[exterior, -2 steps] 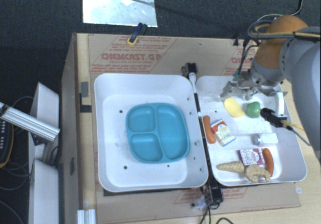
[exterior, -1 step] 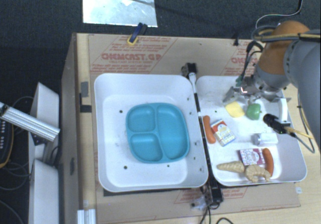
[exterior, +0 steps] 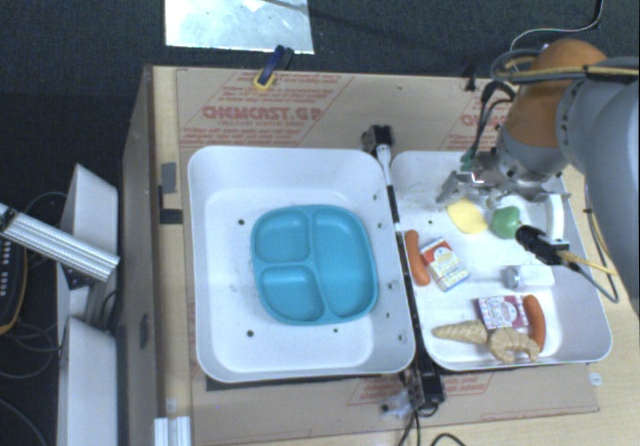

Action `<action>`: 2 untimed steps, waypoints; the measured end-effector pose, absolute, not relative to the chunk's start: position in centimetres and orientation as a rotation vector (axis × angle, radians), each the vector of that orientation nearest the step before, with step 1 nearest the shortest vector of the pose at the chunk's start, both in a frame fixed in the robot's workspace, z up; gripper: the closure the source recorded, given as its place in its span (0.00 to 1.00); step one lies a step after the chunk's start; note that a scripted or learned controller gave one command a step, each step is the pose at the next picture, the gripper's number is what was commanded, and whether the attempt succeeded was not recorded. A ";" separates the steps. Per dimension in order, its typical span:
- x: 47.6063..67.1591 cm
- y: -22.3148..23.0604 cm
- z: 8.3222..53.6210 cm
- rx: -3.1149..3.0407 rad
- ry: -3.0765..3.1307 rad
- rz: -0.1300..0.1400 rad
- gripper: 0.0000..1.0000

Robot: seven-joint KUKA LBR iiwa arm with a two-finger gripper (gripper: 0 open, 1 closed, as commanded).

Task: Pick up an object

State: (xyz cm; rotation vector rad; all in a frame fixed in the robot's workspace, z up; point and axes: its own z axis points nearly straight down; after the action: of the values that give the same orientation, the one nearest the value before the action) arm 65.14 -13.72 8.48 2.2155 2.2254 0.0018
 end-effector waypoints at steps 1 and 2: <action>64.2 -15.3 8.5 2.219 2.222 0.000 0.00; 61.4 -18.5 8.5 2.219 2.221 0.000 0.00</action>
State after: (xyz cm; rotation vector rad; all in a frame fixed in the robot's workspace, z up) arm 61.41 -18.50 8.49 2.2187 2.2209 -0.0001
